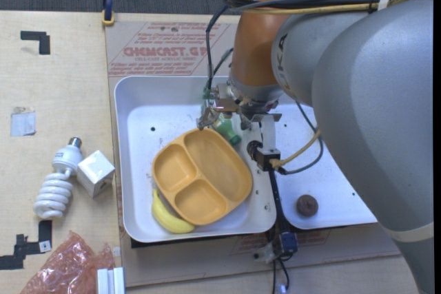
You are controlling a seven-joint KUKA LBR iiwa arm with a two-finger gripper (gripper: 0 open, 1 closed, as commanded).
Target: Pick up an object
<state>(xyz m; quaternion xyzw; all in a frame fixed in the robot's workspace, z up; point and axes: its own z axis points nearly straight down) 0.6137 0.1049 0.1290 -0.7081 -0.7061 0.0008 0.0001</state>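
The big grey arm (358,100) reaches in from the right, with its orange band (256,45) above the wrist. Two white bins sit side by side on the surface; the left bin (134,148) holds a yellow plate (201,177) with three parts. A banana (169,217) peeks out from under the plate's near edge. The gripper (222,117) hangs low over the far side of the left bin, just beside a small green thing (227,129). I cannot tell if it is open or shut. A small brown round thing (306,205) lies in the right bin (331,213). A white light bulb (58,179) and a white cube (96,172) lie left of the bins.
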